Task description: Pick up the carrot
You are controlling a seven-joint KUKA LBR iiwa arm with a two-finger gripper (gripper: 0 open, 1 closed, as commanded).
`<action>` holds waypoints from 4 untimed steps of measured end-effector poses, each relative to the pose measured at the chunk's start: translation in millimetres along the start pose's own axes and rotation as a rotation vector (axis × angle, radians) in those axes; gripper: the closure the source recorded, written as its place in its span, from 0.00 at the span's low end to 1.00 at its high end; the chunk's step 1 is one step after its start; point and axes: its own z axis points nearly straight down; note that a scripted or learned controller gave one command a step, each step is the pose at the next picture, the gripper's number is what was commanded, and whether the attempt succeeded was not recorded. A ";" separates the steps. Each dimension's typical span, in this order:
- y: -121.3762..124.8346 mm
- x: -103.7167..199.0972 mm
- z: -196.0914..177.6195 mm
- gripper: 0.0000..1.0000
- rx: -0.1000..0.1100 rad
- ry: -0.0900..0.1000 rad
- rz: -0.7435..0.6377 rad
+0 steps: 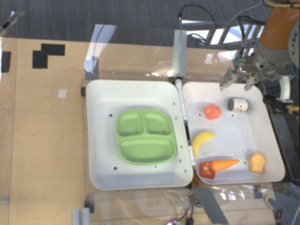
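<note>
The orange plastic carrot (224,163) lies flat near the lower edge of the right-hand shallow white bin (269,125), its tip pointing toward the right of the frame and its thick end touching a small red block-shaped toy (207,170) in the bin's lower left corner. The gripper (238,79) hangs at the upper right of the frame, over the bin's far rim, well apart from the carrot; its two fingers stand spread with nothing between them.

The carrot's neighbours are the main risk. The red toy sits against the thick end, so a grasp placed too far left would likely catch it or push both against the bin wall. A yellow toy banana (201,140) lies just above and to the left, and a yellow ridged corn-like piece (257,162) sits near the tip, so a descent off to either side could nudge those instead. The carrot is thin and tapered; fingers closing along its length instead of across it would probably slip off.

A pinkish-red rounded toy (212,111) and a small white cylinder with a dark end (238,105) lie closer to the gripper. The left bin holds a green divided plate (146,136). The arm's upper part is cut off at the frame's right edge, and what the red toy depicts is hard to make out.
</note>
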 end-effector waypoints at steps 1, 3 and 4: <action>-4.4 8.4 -85.6 0.00 -0.003 -0.002 -0.260; -169.8 38.5 72.6 0.00 0.002 0.002 -0.288; -165.9 19.0 135.4 0.00 -0.010 0.001 -0.271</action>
